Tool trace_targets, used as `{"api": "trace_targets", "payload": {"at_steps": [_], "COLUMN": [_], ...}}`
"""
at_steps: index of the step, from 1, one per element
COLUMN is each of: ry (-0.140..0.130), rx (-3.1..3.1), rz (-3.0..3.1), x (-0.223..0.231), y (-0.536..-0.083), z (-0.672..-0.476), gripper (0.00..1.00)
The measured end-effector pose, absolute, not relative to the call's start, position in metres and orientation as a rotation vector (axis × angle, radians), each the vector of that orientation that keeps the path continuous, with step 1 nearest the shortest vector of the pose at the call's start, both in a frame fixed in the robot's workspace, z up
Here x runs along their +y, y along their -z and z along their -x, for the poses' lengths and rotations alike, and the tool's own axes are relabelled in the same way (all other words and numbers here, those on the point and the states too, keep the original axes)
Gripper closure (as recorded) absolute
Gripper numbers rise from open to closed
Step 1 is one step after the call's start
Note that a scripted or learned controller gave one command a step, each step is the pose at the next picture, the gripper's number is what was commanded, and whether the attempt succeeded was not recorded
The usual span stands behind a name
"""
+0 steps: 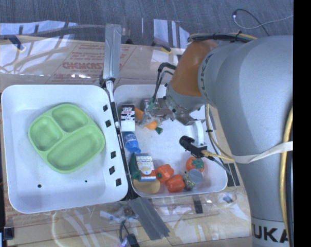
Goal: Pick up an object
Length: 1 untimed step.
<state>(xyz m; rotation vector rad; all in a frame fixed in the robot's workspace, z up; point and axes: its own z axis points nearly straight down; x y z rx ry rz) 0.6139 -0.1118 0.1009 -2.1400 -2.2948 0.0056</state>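
Observation:
My gripper (151,110) hangs low over the back left part of the right bin (217,187), under the grey arm with its orange band. A small orange carrot-like piece (152,124) with a green tip lies just below and in front of the gripper, and I cannot tell whether they touch. Along the bin's left wall lies a white labelled bottle (127,115) with a blue end (131,142). A red tomato (195,164) sits at the right of the bin.
At the right bin's front lie a green labelled bottle (140,166), orange-red pepper pieces (169,178), a tan lump (146,186) and a grey can (194,177). The left bin (21,189) holds a green divided plate (66,137).

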Motion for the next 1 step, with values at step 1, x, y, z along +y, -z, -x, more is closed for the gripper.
{"api": "trace_targets", "payload": {"at_steps": [1], "ry": [0.000], "rx": [-2.307], "rz": [2.132], "x": [-0.1146], "y": [-0.1999], "z": [-0.5940], "gripper": [1.00]}}
